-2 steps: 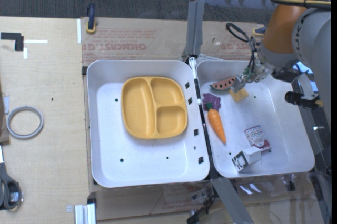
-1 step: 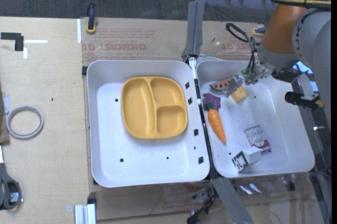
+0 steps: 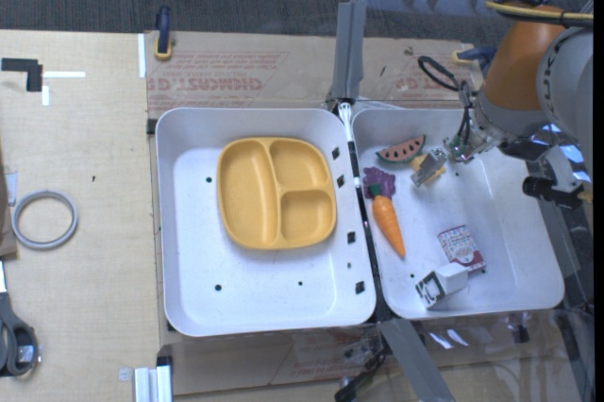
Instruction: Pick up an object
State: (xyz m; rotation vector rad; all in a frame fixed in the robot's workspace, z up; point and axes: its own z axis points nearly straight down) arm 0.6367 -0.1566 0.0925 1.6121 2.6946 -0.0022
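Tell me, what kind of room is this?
Probably a robot lab or workshop. A grey and orange robot arm reaches over two white bins on a bench, with a toy carrot and a yellow divided plate for practice.

Brown cardboard sheet (image 3: 247, 73) above left white bin, upper centre of frame: red printed lettering, upside down and mirrored to this view, not legible. Small white carton with red-and-white label (image 3: 459, 244) in right bin, lower right of frame: print too small to read. No other text, number or sign readable.
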